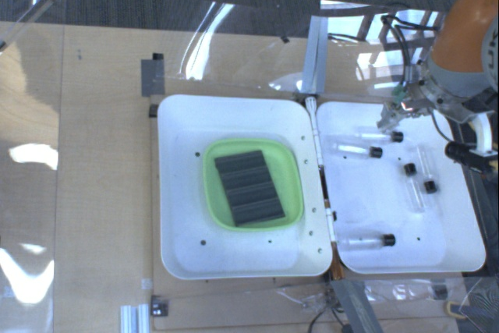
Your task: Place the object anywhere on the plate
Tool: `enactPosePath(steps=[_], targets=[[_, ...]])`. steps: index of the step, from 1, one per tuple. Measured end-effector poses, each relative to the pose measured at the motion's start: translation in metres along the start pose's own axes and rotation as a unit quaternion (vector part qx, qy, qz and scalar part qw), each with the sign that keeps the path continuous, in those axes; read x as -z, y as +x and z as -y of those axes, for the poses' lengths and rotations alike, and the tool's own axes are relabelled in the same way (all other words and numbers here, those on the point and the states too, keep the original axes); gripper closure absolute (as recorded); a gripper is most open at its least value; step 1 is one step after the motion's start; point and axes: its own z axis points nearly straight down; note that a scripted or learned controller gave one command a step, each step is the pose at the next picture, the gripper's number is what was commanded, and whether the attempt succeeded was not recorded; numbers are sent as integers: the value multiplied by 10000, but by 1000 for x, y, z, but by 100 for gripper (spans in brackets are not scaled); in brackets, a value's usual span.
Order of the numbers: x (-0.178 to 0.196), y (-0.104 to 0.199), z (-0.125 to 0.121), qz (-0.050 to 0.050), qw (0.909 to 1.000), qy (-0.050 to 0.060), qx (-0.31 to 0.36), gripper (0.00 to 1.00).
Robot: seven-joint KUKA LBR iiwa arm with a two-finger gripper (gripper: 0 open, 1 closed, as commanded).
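hand (392, 115) blurred, fingers indistinct

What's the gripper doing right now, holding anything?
Gripper: over the back of the right bin, above the clear tubes; open or shut cannot be told, and nothing visibly held.

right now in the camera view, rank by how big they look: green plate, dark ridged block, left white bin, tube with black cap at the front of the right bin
1. left white bin
2. green plate
3. dark ridged block, lying on the plate
4. capped tube
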Motion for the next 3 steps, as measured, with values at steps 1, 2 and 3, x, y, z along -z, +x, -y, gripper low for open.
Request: enactPosePath(steps=[1, 2, 3], targets=[[0, 0, 0, 2, 10000, -1, 2, 0], [18, -49, 65, 1, 9977, 5, -679, 0], [107, -37, 114, 13, 9941, -9, -1086, 0]])
